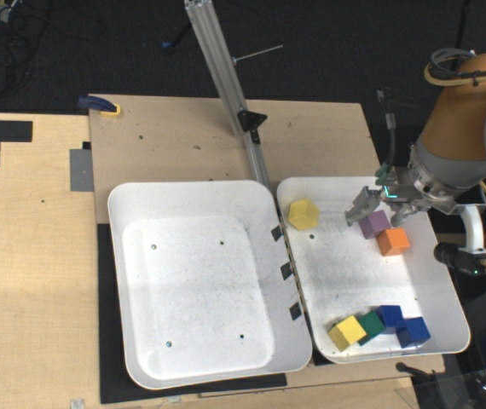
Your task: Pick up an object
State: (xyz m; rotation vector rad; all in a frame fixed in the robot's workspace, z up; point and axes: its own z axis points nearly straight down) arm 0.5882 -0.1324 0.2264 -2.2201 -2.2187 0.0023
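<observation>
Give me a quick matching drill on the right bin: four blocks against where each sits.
Things:
1. yellow block
2. purple block
3. orange block
4. green block

Places:
A. in the cluster at the near edge
B. at the gripper
C. far left corner, alone
D. just nearer than the purple one, touching it

Pairs: 1-C, 2-B, 3-D, 4-A

In the right white plastic bin [448, 309] I count 2 yellow blocks [303, 215], 2 blue blocks [413, 331], 1 green block [371, 325], 1 purple block [373, 223], 1 orange block [393, 242].
</observation>
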